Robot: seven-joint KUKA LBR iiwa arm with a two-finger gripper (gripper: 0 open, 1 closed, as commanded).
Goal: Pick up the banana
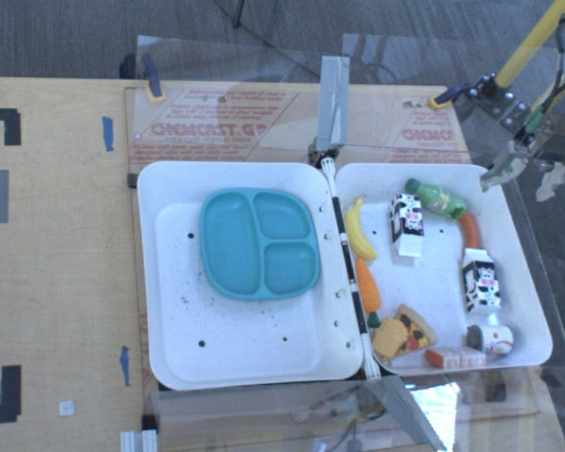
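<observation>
The banana (pixel 359 232) is small and yellow. It lies flat in the right bin (pixel 530 281), close against that bin's left wall, with its length running from far to near. An orange carrot (pixel 367 286) lies just in front of the banana's near tip. A black-and-white milk carton (pixel 408 224) stands a short way to its right, with a gap between them.
The left bin (pixel 169 281) holds a teal divided plate (pixel 260 243). The right bin also holds a green bottle (pixel 437 198), a red sausage (pixel 469 231), a second milk carton (pixel 480 283), a pizza slice (pixel 416 328) and a red bar (pixel 455 357). A yellow pole with clamps (pixel 523 111) stands at the far right.
</observation>
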